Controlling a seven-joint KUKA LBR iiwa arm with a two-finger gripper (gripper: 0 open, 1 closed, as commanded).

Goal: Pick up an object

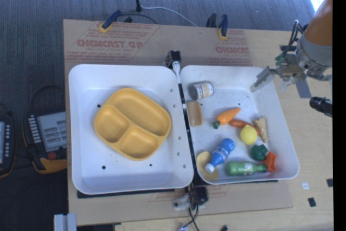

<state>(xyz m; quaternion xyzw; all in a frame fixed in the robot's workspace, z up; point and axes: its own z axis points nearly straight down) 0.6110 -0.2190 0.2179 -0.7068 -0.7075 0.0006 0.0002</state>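
Observation:
My gripper (282,84) hangs over the right bin's (232,79) far right corner, open, with nothing between its spread fingers. Below it in that bin lie a small can (203,90) on its side, a tan block (194,113), a carrot (227,116), a red chili (238,123), a lemon (248,134), a tan wedge (262,128), a blue bottle (221,152), a green bottle (246,169), a yellow banana-like piece (204,163), a dark green item (259,151) and a red item (271,160). The nearest things are the wedge and the lemon.
The left bin (86,89) holds a yellow divided plate (132,123). Clamps (222,27) and a cable run along the board's far edge. A black part of the arm (321,105) juts out at the right, past the bin's rim.

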